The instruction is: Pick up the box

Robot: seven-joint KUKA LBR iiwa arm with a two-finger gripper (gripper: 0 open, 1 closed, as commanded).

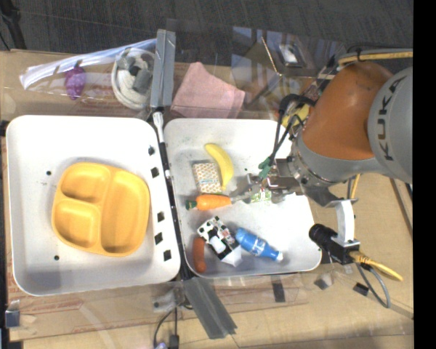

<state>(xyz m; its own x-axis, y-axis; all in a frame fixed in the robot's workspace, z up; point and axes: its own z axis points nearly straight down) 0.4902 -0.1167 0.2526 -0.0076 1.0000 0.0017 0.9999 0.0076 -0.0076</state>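
Two white bins sit side by side on a tan bench over dark flooring. Left bin [29, 267] holds a yellow divided tray [100, 207]. Right bin [298, 260] holds the box [206, 174], a small patterned packet lying flat, long axis running toward the bench's far edge, beside a banana [219, 163] and above a carrot [211, 203]. The gripper [253, 192] hangs near the carrot's tip; I cannot tell how it is set.

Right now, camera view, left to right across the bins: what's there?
Yellow divided plate in the left bin → hot dog → box → banana → blue bottle → tool, all in the right bin.
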